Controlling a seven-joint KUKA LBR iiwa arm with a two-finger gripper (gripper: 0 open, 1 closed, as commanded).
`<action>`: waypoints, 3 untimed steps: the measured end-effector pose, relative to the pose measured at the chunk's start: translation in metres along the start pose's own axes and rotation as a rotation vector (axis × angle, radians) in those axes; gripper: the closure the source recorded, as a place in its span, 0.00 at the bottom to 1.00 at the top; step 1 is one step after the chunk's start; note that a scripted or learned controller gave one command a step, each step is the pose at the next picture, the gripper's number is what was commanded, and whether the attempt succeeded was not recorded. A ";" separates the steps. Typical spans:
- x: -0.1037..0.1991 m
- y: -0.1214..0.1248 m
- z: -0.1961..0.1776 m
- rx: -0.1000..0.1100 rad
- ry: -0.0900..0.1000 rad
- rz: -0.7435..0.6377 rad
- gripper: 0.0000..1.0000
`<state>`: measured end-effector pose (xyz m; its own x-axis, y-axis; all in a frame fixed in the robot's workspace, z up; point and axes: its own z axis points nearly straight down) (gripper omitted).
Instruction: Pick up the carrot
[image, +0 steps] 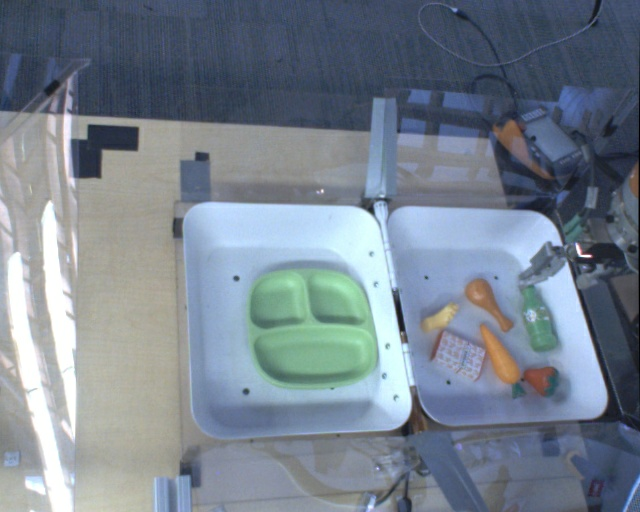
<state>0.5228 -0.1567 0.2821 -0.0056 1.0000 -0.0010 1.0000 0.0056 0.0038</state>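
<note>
You see two white bins side by side on the table (120, 330): the left bin (210, 400) holds one green divided plate (312, 328) with three compartments, and the right bin (440, 225) holds six small items. Counted from the bin's middle outward, these are one yellow piece (439, 318), one red-and-white chequered block (458, 354), one orange-brown drumstick-shaped toy (487, 302), one carrot (500, 353), one green bottle (538, 318), and one red fruit with green leaves (540, 380). The carrot lies slantwise in the lower middle of the right bin, just beside the chequered block on one side and near the red fruit on the other, with the drumstick just above it. The jaws (545, 263) hang over the bin's upper right area, just above the bottle's cap and well apart from the carrot; you cannot tell whether the jaws are apart or together, because they are small and blurred. The arm (605, 255) is cut off at the right edge. The yellow piece is too small to identify. The upper half of the right bin is bare floor, whereas the carrot's neighbours crowd it on three sides.
</note>
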 end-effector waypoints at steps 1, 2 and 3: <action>0.003 -0.033 0.127 0.001 0.001 -0.119 0.00; -0.005 0.002 0.192 -0.011 -0.003 -0.168 0.00; -0.004 0.004 0.180 -0.018 -0.003 -0.170 1.00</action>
<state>0.5279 -0.1610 0.1019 -0.1743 0.9847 -0.0059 0.9845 0.1744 0.0211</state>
